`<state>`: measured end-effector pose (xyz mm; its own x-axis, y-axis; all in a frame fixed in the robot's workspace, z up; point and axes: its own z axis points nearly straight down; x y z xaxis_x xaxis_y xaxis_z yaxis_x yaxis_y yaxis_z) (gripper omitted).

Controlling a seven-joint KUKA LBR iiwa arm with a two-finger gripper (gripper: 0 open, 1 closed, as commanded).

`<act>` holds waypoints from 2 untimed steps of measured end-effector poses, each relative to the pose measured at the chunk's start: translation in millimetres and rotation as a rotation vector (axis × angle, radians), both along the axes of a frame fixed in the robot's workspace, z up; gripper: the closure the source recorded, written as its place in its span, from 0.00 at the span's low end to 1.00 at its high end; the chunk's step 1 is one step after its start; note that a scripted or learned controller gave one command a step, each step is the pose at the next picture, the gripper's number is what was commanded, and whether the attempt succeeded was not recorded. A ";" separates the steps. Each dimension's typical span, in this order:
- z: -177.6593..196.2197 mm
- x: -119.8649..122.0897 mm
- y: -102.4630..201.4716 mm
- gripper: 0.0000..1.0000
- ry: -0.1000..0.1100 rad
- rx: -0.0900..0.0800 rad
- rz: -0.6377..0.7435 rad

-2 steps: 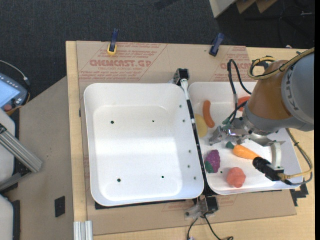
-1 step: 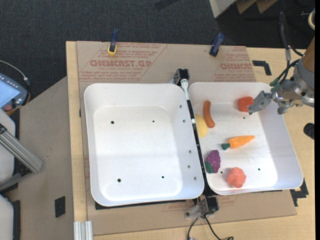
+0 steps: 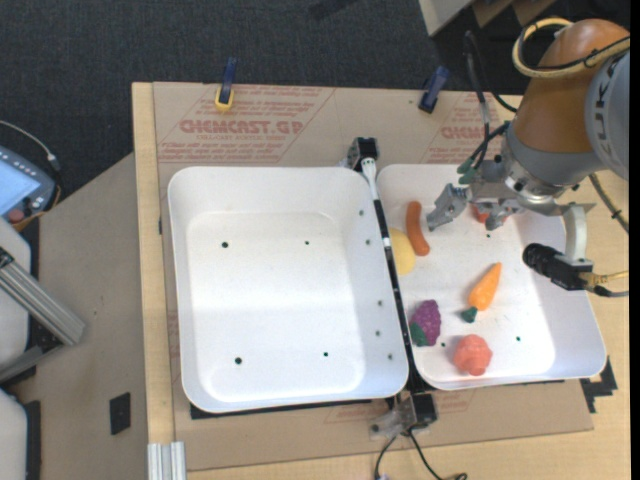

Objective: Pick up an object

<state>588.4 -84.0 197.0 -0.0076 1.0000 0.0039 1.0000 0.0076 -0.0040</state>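
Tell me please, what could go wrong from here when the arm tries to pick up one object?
1. The hot dog lies against the yellow piece at the right bin's left wall, so the tool may hit the wall or take both.
2. The carrot lies at a slant and could roll out of a grasp.

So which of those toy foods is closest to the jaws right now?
The red-orange sausage, lying at the far left of the right bin, just left of the gripper. The carrot, purple grapes, yellow piece and pink berry lie nearer the camera.
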 end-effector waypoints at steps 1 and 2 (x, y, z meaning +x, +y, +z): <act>80.1 41.4 -97.1 0.00 -0.017 -0.013 -0.014; -8.7 23.4 -68.1 0.00 0.005 -0.001 -0.007</act>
<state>611.8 -152.1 188.3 -0.0009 1.0000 0.0031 1.0000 0.0009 -0.0090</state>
